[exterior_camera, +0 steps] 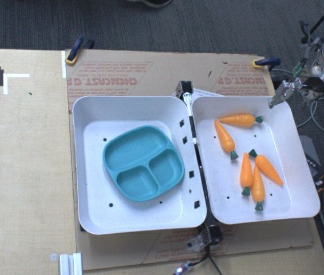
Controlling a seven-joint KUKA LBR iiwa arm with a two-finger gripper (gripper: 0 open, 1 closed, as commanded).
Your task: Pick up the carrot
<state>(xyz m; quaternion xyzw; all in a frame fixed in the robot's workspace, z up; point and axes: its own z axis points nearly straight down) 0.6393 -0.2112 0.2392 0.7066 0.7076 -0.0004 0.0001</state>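
your claw [276, 99] hovers off the right bin's [302, 171] far right corner, grip state unclear; three near carrots [257, 176] touch, so you may snag a neighbour.

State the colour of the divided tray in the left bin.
Teal blue tray, shown in the camera view.

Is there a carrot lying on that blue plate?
No. The blue plate holds nothing; all five carrots lie in the right bin.
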